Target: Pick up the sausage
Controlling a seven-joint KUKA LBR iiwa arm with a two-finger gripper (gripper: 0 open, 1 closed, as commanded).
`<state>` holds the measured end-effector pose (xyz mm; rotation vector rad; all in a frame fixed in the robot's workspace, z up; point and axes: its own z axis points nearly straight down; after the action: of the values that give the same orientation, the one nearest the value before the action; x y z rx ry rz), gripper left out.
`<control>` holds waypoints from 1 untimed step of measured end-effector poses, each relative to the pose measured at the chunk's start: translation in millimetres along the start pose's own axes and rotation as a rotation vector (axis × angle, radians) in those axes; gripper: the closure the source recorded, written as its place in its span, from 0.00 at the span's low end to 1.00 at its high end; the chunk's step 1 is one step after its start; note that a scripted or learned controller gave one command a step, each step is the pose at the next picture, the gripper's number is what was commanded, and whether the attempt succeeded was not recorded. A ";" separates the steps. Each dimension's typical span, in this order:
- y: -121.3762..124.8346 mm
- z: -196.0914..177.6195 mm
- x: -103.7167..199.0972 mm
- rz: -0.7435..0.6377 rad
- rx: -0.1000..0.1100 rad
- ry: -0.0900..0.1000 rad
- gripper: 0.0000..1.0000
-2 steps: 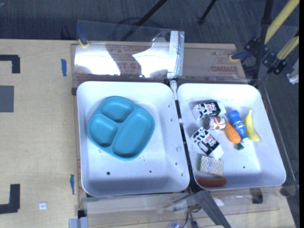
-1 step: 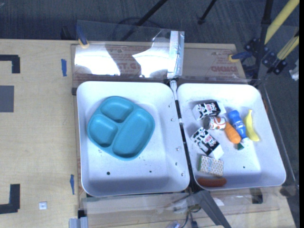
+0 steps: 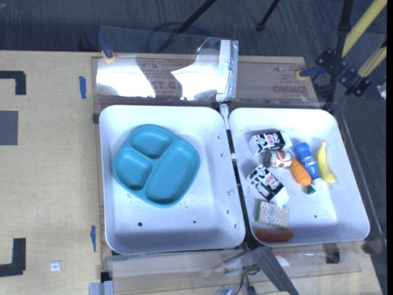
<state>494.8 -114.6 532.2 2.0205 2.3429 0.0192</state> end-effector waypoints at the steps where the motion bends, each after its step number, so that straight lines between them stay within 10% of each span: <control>1: 2.0 -10.9 0.1 -0.002 -0.005 -0.004 1.00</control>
<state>496.2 -114.0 543.1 2.0136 2.3406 0.0218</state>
